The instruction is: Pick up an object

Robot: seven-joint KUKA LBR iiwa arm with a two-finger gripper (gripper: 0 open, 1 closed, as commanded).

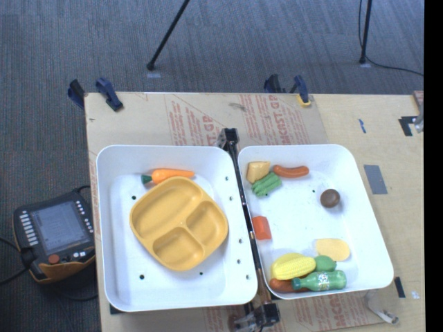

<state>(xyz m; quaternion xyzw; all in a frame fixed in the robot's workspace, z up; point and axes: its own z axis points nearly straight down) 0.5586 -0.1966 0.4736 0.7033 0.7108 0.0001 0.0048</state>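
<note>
The left bin holds a yellow divided tray (178,231) lying flat, with a carrot (168,175) touching its far rim. In the right bin, a yellow wedge (257,171), green pod (266,184) and sausage (291,171) cluster at the far left corner. A brown ball (330,198) sits alone. An orange block (261,227) lies by the left wall. Corn (292,265), a green bottle (319,280) and a yellow disc (332,249) crowd the near edge.

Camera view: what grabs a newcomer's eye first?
The yellow divided plate, filling the middle of the left bin, with a carrot just behind it. Next, the toy food in the right bin: a corn cob and green bottle at its near edge.
</note>
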